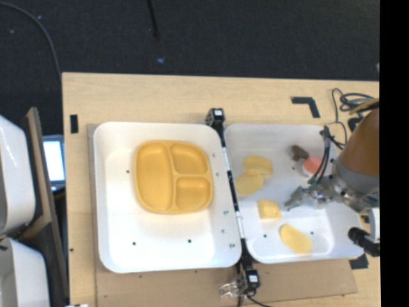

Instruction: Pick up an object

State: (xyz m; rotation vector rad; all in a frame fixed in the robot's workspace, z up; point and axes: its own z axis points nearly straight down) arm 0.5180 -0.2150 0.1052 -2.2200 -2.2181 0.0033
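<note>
The right bin [255, 251] holds several pale yellow food-like pieces: one near the back [257, 164], one just below it [248, 184], a blocky one in the middle [269, 208] and an oval one at the front [296, 238]. A small brown object [298, 151] and a pink object [311, 165] lie towards the back right. My gripper [299, 199] hangs low over the bin's right half, just right of the blocky yellow piece and below the pink object. I see nothing held in it.
The left bin [115, 235] carries a yellow divided plate [172, 175]. A black clamp [216, 115] sits at the back between the bins and another [246, 279] at the front. Cables [351, 101] lie at the bench's back right.
</note>
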